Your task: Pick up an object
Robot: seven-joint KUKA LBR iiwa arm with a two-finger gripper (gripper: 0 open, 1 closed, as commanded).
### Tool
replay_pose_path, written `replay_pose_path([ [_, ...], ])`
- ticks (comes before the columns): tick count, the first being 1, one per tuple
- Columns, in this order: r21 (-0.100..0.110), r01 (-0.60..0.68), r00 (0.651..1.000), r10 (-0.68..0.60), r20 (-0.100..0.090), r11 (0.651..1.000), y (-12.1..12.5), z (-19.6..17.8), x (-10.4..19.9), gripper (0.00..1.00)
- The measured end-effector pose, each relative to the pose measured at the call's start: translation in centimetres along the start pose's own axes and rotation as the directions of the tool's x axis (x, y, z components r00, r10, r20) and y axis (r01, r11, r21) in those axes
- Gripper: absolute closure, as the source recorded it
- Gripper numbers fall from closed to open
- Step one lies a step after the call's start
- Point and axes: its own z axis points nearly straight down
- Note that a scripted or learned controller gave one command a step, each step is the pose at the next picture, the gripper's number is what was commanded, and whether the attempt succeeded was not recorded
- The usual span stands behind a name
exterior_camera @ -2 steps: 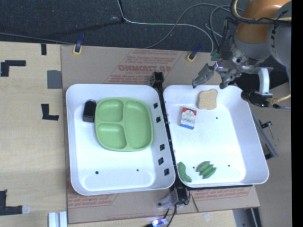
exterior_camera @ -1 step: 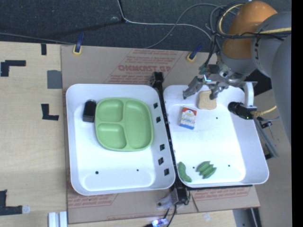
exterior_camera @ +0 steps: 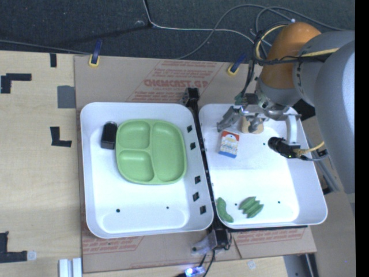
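The two-finger gripper is seen spread open at the right bin's far edge; the small red-and-white carton lies just nearward of it, upright lengthwise.

Pale wooden desk marked with black tape pieces. Brown printed cardboard sheet clipped flat across it. Dark grey carpeted floor beyond, crossed by thin pale cables. Even, soft light overhead.

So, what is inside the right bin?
The right bin holds a small carton near its back and green pea pods near its front. The gripper hangs over its back edge and covers whatever lies below it.
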Motion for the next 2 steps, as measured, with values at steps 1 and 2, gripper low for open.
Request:
replay_pose_path([
  [1,0.0,0.0,1.0,0.0,0.0,1.0,-0.2,5.5,0.1,0.0],
  [2,-0.005,0.002,1.0,-0.002,-0.001,1.0,0.0,4.1,0.2,1.0],
])
